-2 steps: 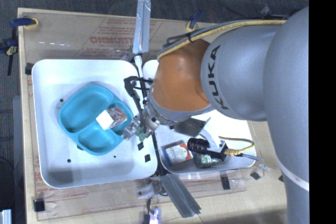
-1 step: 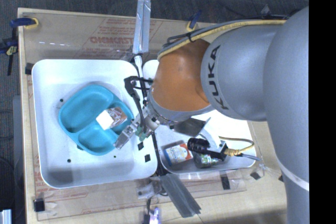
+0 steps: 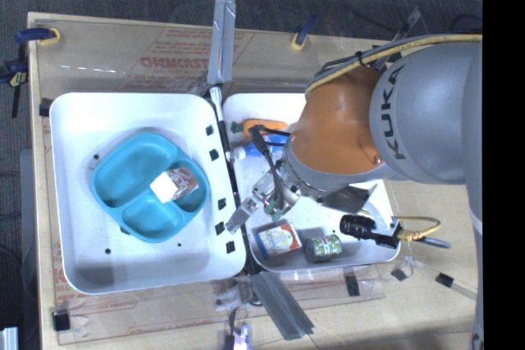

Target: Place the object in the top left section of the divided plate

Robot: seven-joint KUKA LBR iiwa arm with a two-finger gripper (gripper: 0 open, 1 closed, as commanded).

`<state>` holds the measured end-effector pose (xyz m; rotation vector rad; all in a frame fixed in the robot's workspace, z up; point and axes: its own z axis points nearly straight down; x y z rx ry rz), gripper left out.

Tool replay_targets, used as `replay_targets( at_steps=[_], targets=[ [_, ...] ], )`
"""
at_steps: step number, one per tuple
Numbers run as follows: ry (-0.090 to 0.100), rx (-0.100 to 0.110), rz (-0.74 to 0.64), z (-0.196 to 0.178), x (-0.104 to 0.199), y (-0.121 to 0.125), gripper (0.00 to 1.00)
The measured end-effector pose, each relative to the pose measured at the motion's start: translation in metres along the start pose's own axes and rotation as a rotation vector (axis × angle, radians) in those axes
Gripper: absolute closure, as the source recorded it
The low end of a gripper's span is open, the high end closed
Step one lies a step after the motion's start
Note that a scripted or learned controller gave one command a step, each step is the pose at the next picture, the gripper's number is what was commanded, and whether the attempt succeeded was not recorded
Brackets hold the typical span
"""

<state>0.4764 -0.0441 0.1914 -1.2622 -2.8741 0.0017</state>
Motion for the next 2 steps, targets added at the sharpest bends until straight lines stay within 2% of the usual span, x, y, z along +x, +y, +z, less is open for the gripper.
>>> replay_targets(
  at_steps=[1, 2],
  targets=[
    [-0.002, -0.001, -0.005, 0.000, 0.101, 0.093, 0.00],
    [-0.002, -0.002, -0.009, -0.067, 0.104, 0.096, 0.00]
  ],
)
